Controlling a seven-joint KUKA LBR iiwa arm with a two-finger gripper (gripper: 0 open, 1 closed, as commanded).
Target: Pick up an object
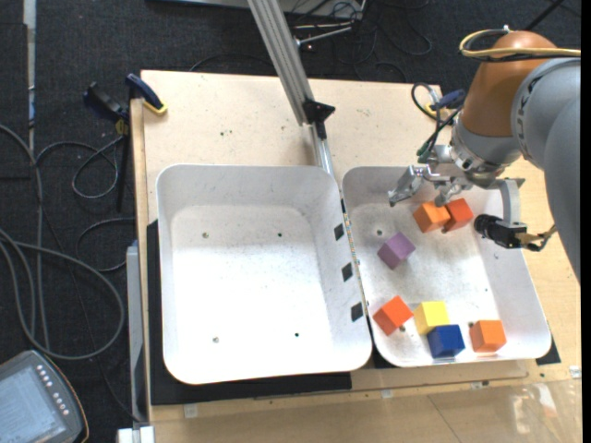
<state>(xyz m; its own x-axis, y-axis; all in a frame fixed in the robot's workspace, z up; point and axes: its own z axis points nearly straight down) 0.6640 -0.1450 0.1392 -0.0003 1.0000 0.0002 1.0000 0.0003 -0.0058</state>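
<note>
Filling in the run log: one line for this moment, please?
arm: over right bin | gripper: above two orange cubes, nothing visibly held | pick: not yet done

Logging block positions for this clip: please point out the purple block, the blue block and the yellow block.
purple block (397, 248), camera view, middle of its top face.
blue block (446, 340), camera view, middle of its top face.
yellow block (430, 316), camera view, its top face.

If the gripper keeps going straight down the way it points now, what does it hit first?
Most likely the pair of orange blocks at the back of the right bin. The gripper hangs just above them, fingertips near their top edge. Depth is hard to judge from this slant, so it might land just behind them.
</note>
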